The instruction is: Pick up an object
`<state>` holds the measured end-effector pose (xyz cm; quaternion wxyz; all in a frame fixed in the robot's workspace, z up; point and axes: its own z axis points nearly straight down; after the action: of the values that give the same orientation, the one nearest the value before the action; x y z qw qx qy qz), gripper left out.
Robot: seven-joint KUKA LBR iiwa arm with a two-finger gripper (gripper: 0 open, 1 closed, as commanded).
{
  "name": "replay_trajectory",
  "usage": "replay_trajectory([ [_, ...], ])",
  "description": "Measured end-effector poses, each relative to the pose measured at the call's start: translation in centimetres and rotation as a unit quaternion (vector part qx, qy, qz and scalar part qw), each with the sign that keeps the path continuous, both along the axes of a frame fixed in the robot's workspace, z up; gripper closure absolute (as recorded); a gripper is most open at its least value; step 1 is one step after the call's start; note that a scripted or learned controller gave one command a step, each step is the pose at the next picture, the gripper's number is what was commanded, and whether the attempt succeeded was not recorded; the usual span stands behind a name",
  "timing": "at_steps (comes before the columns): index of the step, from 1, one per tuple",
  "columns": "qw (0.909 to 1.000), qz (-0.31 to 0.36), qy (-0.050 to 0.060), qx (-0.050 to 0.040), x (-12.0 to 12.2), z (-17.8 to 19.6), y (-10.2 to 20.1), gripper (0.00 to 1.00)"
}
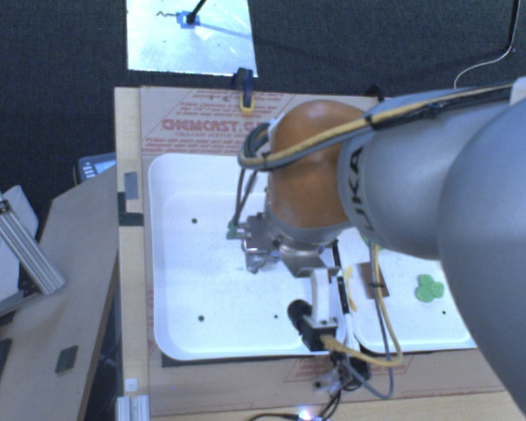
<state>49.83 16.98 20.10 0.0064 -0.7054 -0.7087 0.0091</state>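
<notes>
While the arm (438, 191) leans in from three o'clock, the gripper (256, 254) hangs low over the left bin (180, 261), close to the bin's middle, and from this slant I can't tell whether it's wide or narrow; nothing visible is caught in it. Just at one o'clock from it bulges the orange band (307, 174), hiding much of the wrist, and cables (368, 323) trail down toward five o'clock over the rim between the bins. Out at three o'clock, well apart from the gripper, sits the one candidate: a small green piece (430, 289) on the floor of the right bin (421, 331), partly tucked by the arm's edge. It looks low, lobed and light, probably plastic or foam, so weight should be no trouble; the worry is its flatness on a smooth white floor, where it could skid or slip out. My call: come straight down and pinch it across the narrowest waist between lobes, right at floor level.
</notes>
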Motion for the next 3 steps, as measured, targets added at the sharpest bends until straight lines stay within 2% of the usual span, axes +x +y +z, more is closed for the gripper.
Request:
replay_trajectory([
  [1, 0.9999, 0.001, -0.012, 0.0031, -1.2, 4.7, 2.0, 1.0],
  [2, 0.9999, -0.004, -0.012, 0.0013, 1.2, 5.5, -2.9, 1.0],
  [3, 0.9999, 0.001, -0.013, 0.0031, 7.3, -0.5, 3.6, 1.0],
])
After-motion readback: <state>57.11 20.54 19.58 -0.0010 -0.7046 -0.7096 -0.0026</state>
